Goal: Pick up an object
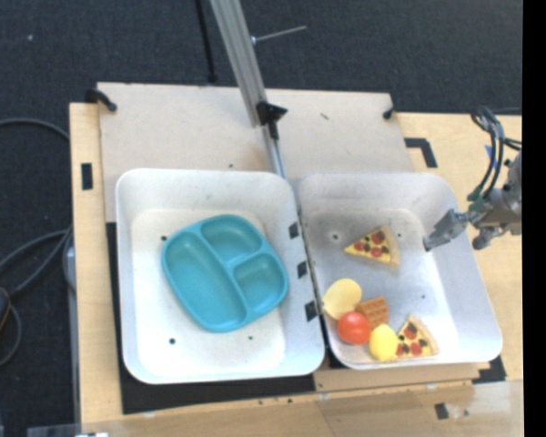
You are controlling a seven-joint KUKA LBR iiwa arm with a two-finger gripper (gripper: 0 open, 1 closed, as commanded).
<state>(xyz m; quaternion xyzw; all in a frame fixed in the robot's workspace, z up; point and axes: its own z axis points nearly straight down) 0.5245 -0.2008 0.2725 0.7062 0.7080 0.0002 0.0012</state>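
While the gripper [457, 227] hangs over the right rim of the right bin [464, 271], whether its fingers are spread or pressed together cannot be told — nothing shows between them. A pizza slice [375, 246] lies alone toward the middle of that bin, with bare white floor on every side of it and open room between it and the gripper. Crowded into the near left corner are the other toys: a pale yellow piece [342, 296], a waffle-like piece [374, 309], a red tomato [352, 327], a lemon [383, 341] and a second pizza slice [416, 338], touching or just beside one another and close against the near wall. In the left bin [136, 271] a blue divided plate [224, 270] sits tilted near the centre, with bare floor all round it. A slanted metal rail [240, 48] runs from the far edge down to the seam between the two bins.
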